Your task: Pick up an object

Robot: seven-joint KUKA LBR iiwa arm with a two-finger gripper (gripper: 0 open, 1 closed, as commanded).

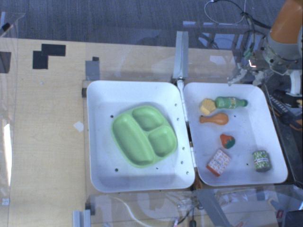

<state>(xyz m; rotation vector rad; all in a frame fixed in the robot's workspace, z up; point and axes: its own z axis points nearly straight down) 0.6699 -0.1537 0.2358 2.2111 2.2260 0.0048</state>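
Note:
The right bin (272, 126) holds several small objects. A green bottle (230, 102) lies on its side at the back, with a yellow block (207, 106) to its left. In front of them lies an orange drumstick-shaped toy (215, 119). A red and green piece (227, 141) sits mid-bin, a red-and-white box (218, 162) lies at the front, and a green can (261, 160) stands at the front right. My gripper (247, 76) hangs over the back rim of the right bin, above and behind the bottle. It is open, with nothing between its fingers.
The left bin (99, 126) holds a green divided plate (144, 135). A metal post (180, 56) stands behind the seam between the bins. Cables (232, 8) loop behind the arm at the upper right. Bare wooden bench (42, 126) stretches to the left.

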